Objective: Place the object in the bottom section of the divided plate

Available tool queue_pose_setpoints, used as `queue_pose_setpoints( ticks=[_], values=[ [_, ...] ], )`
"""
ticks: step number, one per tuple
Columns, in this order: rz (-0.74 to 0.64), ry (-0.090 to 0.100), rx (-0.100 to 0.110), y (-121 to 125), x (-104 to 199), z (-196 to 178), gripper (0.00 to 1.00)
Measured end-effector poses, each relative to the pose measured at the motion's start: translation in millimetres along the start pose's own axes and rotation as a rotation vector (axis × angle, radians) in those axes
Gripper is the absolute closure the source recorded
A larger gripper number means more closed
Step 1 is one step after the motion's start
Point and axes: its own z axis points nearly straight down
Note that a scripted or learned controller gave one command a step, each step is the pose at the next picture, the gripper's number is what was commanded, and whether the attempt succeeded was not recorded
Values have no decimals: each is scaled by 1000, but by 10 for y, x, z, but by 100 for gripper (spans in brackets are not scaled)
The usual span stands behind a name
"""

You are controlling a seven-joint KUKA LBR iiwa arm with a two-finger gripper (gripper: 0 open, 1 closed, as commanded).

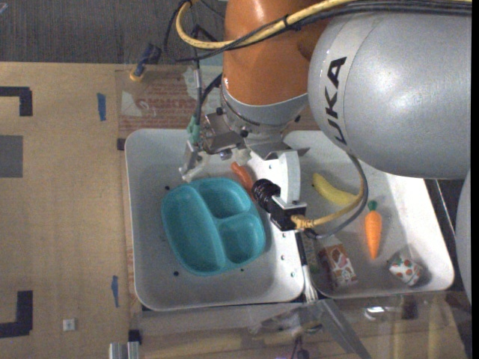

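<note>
An orange-red object [241,174], small and elongated, lies at the upper right rim of the divided plate [213,226], largely covered by the wrist hardware above it (its exact shape cannot be made out). It appears to rest on the bin floor just beside the plate, not in any section. The plate is teal, with one long section on its left and two smaller ones on its right, and sits in the left bin [150,200]. The gripper [193,163] hangs over the plate's upper edge, just left of the object; whether its fingers are spread or pressed together cannot be told. The grey arm [389,73] overhangs both bins. In the right bin [438,260] lie a banana [333,191], a carrot [373,232], a small brown carton [338,266] and a patterned cube [405,269].
</note>
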Motion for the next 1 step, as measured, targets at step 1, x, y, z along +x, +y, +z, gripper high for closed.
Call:
queue_pose_setpoints(
  ticks=[1],
  values=[
    [203, 2, -2, -395, -39, 2210, 0]
  ],
)
